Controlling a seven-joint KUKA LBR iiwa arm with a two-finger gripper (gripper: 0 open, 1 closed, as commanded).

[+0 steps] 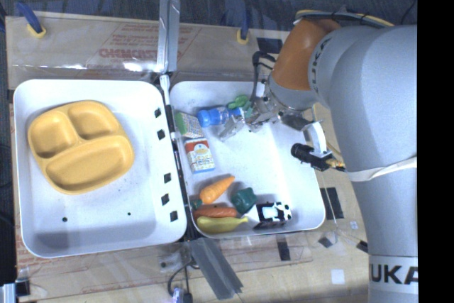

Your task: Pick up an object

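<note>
Camera view
Claw point(245, 120): lowered into the upper part of the right bin point(301, 184), its metal tips just beside a blue bottle point(213, 116); whether they are apart or together cannot be told.
Blue bottle: lying on its side, directly left of the claw, touching or nearly so; nothing is seen clamped.
Red-and-white packet point(200, 155): below-left of the claw.
Carrot point(216, 189), green block point(244, 199), banana point(221, 223), black-and-white toy point(274, 213): clustered well below the claw.
Yellow plate point(79, 145): far left of the claw, in the left bin point(42, 238).
Desk point(92, 273): both bins are carried.
</note>
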